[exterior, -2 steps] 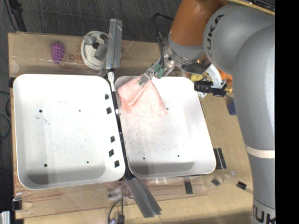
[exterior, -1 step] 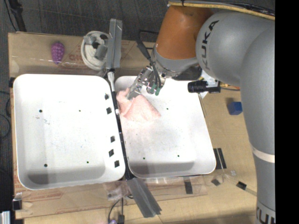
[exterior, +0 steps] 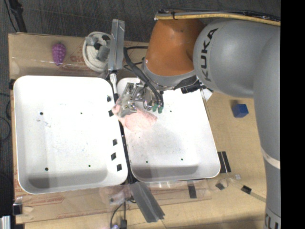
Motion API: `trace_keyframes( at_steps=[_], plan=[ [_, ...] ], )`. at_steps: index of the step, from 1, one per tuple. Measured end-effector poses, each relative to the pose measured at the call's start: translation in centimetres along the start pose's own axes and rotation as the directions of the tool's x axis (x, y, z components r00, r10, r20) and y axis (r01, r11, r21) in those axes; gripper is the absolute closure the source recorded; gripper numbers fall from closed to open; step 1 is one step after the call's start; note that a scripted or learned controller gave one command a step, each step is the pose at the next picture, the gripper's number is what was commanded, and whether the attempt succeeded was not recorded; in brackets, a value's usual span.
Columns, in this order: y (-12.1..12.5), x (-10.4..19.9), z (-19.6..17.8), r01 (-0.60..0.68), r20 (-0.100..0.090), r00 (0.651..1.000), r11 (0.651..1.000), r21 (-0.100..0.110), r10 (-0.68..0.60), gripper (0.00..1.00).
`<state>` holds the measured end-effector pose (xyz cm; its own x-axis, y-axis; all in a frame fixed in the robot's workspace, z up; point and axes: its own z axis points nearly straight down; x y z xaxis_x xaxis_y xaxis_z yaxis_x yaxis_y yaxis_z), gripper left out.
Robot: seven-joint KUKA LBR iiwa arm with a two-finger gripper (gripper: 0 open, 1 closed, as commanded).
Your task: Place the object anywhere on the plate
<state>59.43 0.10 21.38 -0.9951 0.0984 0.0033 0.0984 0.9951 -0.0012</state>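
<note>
Bright overhead light is washing out both white bins (exterior: 62,128), glaring hardest along their rims and hiding surface detail. Soft grey shadows are pooling in the near corners and under the arm (exterior: 228,56). Everything is looking slightly soft and grainy; the floor behind is staying dim.

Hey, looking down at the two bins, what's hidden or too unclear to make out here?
- Gripper: its metal parts blur together over the pink object, so finger state and any grasp are unreadable.
- Pink object: too blurred to identify; its upper part lies under the gripper.
- Right bin: its far edge is covered by the arm.
- Plate: none distinguishable.
</note>
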Motion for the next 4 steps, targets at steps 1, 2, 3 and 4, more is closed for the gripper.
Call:
trace_keyframes(
  at_steps=[1,2,3,4],
  plan=[
    [3.4,3.3,-1.3,0.1,0.001,0.995,0.995,0.0,-0.1,1.0],
    [7.7,5.9,-0.5,0.107,0.0,0.994,0.994,0.0,-0.107,1.0],
    [11.6,9.3,-1.3,0.106,0.001,0.994,0.994,0.0,-0.106,1.0],
    [11.6,9.3,-1.3,0.106,0.001,0.994,0.994,0.0,-0.106,0.0]
  ],
)
